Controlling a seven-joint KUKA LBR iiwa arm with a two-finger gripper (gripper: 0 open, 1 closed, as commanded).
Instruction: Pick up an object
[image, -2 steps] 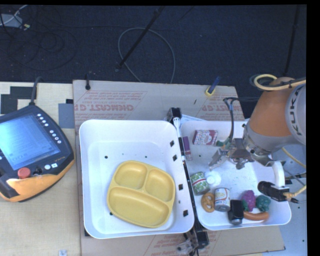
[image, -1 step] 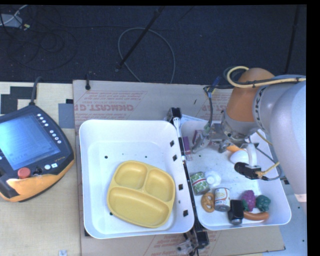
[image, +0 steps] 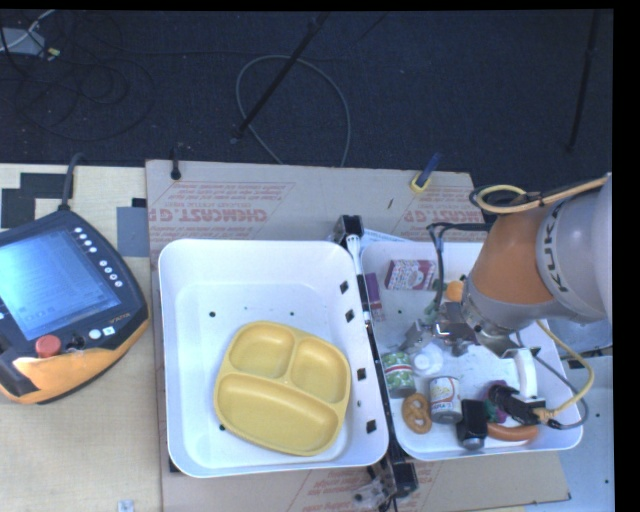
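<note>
arm (image: 520, 265) was over the right bin (image: 570, 437), pincer (image: 447, 328) down among the clutter. candidate objects: small can (image: 444, 396) with pale label, green-banded can (image: 398, 372), brown pretzel (image: 416, 412) beside them, pink-white box (image: 408, 274) near the far wall. yellow divided plate (image: 283, 385) sat in the left bin (image: 200, 262).

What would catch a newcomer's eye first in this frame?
Most likely the yellow divided plate, lying alone in the left bin. Next, the grey arm with its orange band, reaching in from the right over the cluttered right bin, where small items such as a pretzel and a small can lie. A control tablet rests on the bench at far left.
</note>
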